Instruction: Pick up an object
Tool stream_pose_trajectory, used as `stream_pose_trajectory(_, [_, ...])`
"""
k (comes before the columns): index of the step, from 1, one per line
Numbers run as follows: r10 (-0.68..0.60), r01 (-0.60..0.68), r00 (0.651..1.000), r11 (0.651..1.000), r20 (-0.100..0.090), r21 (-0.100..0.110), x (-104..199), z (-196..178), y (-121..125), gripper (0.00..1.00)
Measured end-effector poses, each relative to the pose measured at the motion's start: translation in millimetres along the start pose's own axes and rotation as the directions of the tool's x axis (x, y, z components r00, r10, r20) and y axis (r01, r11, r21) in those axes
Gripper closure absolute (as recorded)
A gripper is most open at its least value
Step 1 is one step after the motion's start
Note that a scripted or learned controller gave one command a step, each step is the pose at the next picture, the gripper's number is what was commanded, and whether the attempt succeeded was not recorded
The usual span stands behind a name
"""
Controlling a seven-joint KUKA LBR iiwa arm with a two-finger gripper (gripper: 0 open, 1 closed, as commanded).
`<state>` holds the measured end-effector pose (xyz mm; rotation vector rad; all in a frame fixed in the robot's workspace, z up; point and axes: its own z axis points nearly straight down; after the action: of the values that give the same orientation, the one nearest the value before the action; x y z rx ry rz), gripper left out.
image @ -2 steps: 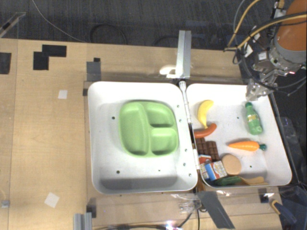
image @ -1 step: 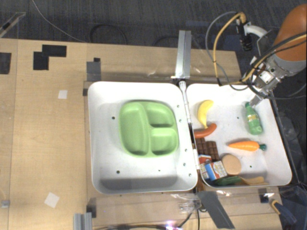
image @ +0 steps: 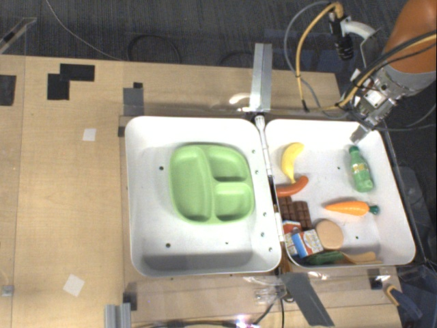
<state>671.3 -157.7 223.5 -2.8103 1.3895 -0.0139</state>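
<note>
My gripper (image: pixel 358 132) hangs over the far right corner of the right bin (image: pixel 403 241), just beyond the cap end of a green bottle (image: pixel 360 170) that lies flat there; nothing shows in its grasp. Nearer the front lies an orange carrot (image: pixel 349 208). A yellow banana (image: pixel 291 159) and a red sausage (image: pixel 291 185) lie by the bin's left wall. Below them sit a brown chocolate bar (image: pixel 295 214), a small printed carton (image: pixel 304 242), a round tan biscuit (image: pixel 330 234) and a dark green vegetable (image: pixel 325 257).
The left bin (image: pixel 147 244) holds a green divided plate (image: pixel 210 183). A metal post (image: pixel 261 80) stands behind the seam between the bins. Yellow and black cables (image: pixel 307 39) loop behind the right bin. Wooden bench top stretches to the left.
</note>
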Motion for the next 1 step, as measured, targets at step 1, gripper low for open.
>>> stream_pose_trajectory(1, [0.059, -0.059, 0.998, 0.998, 0.0, -0.001, -50.7, -34.4, 36.1, 1.0])
